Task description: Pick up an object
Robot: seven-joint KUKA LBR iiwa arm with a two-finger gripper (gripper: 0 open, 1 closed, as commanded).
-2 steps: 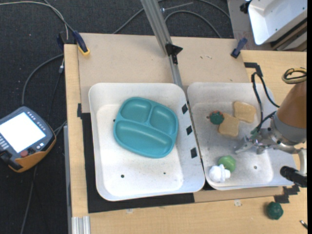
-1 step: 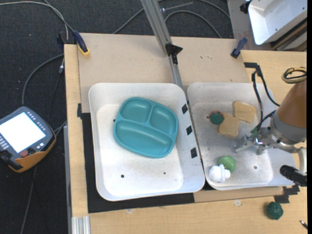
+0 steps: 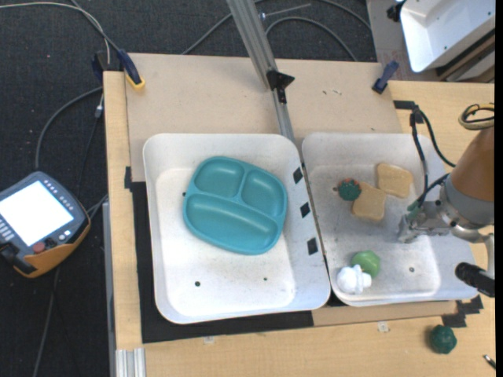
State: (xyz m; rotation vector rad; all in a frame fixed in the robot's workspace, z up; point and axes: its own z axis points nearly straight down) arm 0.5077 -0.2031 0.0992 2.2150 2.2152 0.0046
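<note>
Gripper [image 3: 409, 228] low over right bin [image 3: 393, 293], near its right wall; open or closed: cannot tell. Two tan bread slices [image 3: 383, 191] just left of it, touching each other. Green ball [image 3: 365, 262] beside white toy [image 3: 354, 280] at front. Teal divided plate [image 3: 234, 204] in left bin [image 3: 228, 305].

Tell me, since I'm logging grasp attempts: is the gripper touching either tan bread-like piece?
Apart. The camera view shows bare white bin floor between the gripper and the nearer tan piece; the other tan piece lies farther up.
</note>
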